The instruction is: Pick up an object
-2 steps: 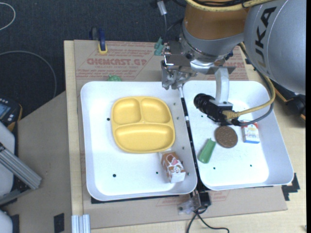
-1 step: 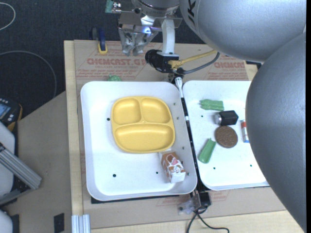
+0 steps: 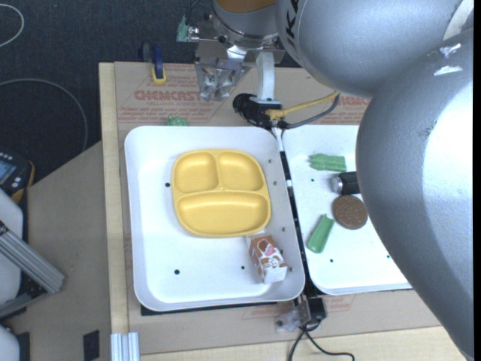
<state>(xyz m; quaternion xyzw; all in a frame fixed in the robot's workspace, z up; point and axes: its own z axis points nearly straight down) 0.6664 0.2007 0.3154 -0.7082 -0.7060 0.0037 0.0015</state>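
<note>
My gripper hangs over the cardboard bench top behind the far edge of the left bin; I see nothing in it. A yellow divided plate lies in the middle of the left bin. A small brown-and-white carton lies near that bin's front right corner. The right bin holds two green pieces, one at the far side and one nearer the front. It also holds a brown disc and a dark cylinder. The arm hides much of the right bin.
A small green scrap lies on the bench just behind the left bin. A blue and yellow clamp stands at the bench's far left edge. The big grey arm overhangs the right side.
</note>
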